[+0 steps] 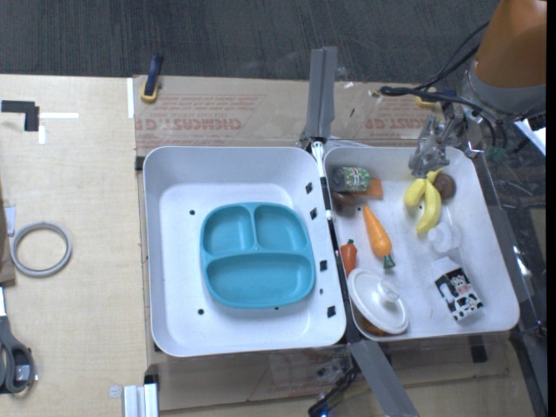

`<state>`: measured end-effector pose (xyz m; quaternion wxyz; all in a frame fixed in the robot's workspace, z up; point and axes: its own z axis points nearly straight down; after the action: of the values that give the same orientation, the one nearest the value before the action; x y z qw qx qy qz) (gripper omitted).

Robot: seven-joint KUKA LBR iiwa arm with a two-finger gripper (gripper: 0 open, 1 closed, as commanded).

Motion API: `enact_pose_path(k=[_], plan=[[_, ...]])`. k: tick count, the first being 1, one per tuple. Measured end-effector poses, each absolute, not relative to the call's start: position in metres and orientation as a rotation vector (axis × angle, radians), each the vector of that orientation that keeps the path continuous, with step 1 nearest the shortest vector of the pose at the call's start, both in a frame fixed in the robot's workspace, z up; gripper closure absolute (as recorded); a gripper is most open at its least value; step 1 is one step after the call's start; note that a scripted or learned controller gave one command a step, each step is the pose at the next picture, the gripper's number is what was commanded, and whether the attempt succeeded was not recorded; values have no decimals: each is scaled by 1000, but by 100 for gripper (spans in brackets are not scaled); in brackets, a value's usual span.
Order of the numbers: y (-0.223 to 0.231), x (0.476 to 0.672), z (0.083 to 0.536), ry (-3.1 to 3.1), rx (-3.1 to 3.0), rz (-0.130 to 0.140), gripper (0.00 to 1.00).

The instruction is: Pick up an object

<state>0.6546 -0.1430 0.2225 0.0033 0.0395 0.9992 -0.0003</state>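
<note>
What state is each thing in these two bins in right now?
Blue plate: flat, right way up, in left bin.
Banana: lying in right bin, below the gripper.
Carrot: lying flat.
White lid: knob up.
Can: on its side.

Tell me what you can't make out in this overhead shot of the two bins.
- Tool: whether its fingers are open or shut, blurred amid cables above the banana.
- Brown item: mostly hidden under the white lid, camera view.
- Small can: label too small to read.
- Scissors: cut off by the left edge.
</note>
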Motion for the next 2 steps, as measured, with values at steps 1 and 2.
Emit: enact_pose_path(k=[1,2], plan=[[-137,602,102,3129,271,0,100],[-137,603,103,3127,271,0,0]])
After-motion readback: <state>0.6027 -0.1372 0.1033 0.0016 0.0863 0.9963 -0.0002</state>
